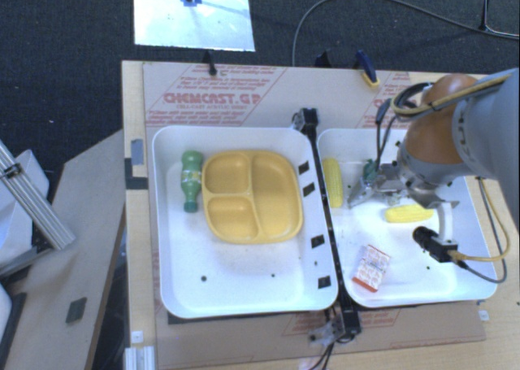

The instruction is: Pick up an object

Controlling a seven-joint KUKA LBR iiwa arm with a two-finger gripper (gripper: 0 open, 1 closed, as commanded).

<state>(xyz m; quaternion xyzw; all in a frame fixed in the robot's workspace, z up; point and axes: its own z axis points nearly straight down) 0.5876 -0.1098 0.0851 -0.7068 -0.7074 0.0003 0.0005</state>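
The worktop (203,88) carries two shallow white bins side by side. The left bin (175,279) holds a yellow compartment plate (250,196) with three sections, lying flat near the bin's centre. A small green bottle (191,180) lies just beside the plate's left edge.

The right bin (406,291) holds three items. A yellow corn cob (332,181) lies along the bin's left wall. A yellow banana-shaped item (409,214) lies near the middle of the bin. A small red-and-white packet (370,267) lies toward the near edge, apart from the other two.

The arm (471,128) reaches into the right bin from the right. The end effector (367,187) sits low between the corn cob and the banana-shaped item. Whether it is open or closed cannot be determined, and no item is visibly gripped.
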